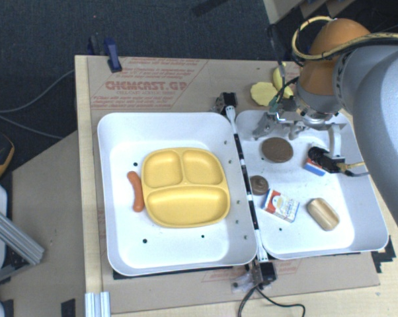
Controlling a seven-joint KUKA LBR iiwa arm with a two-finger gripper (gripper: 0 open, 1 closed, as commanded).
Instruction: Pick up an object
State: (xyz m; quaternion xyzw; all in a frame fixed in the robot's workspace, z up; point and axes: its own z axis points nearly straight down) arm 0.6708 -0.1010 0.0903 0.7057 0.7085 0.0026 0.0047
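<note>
Right bin (358, 238), near end: tan bun (323, 214) and red-white box (280, 205), apart from each other with bare floor around them, so both look like easy picks. A small round tin (258, 185) sits against the left wall, probably awkward because there's no room on that side.

Left bin (119, 144): yellow plate (186, 187) lies flat in the middle with a sausage (136, 191) along its left edge. The plate is likely too wide to grasp.

Mid right bin: small blue-white block (314, 168), then a brown disc (277, 150) lying flat.

Gripper (282, 128) hangs at the far end of the right bin, directly over the disc's far edge, so my read is the disc is the target. It's low and flat, so a grip on its rim could slip. Jaws: can't tell whether they're wide or narrow, and nothing is visibly held.

Yellow lump (261, 92) is on the tabletop (153, 84) beyond the bin.
</note>
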